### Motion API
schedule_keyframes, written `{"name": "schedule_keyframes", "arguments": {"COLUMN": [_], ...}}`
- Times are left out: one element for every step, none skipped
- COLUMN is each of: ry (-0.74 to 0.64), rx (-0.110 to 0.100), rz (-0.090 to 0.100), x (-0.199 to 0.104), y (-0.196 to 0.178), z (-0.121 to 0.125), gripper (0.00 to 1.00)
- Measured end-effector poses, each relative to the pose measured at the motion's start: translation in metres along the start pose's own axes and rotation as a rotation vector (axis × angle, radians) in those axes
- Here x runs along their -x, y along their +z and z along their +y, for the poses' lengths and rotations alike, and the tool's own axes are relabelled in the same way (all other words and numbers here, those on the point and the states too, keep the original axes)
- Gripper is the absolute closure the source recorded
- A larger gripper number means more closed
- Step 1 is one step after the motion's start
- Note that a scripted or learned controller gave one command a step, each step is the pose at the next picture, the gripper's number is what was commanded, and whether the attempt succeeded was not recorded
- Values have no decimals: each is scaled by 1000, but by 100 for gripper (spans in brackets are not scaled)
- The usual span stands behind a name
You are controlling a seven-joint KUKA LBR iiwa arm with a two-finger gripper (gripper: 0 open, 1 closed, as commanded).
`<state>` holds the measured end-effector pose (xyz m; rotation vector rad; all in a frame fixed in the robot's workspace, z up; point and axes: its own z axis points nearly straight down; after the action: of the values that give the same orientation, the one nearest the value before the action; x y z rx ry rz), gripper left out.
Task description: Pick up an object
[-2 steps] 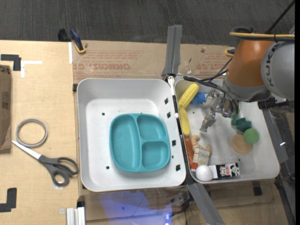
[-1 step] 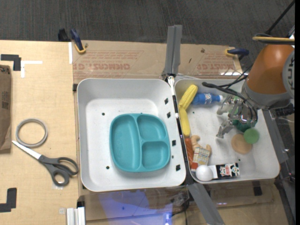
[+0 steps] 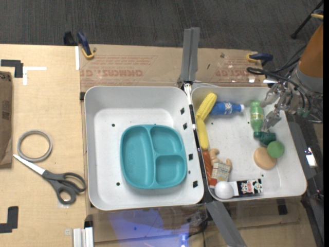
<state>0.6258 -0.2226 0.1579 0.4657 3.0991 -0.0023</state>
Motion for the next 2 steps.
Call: {"name": "schedule_keyframes", "arguments": {"ry": [7, 131], "rx": [1, 2], "rz": [-15, -43], "x": [16, -5], "y": [43, 45], "z": [4, -1], "gripper": [0, 0]}}
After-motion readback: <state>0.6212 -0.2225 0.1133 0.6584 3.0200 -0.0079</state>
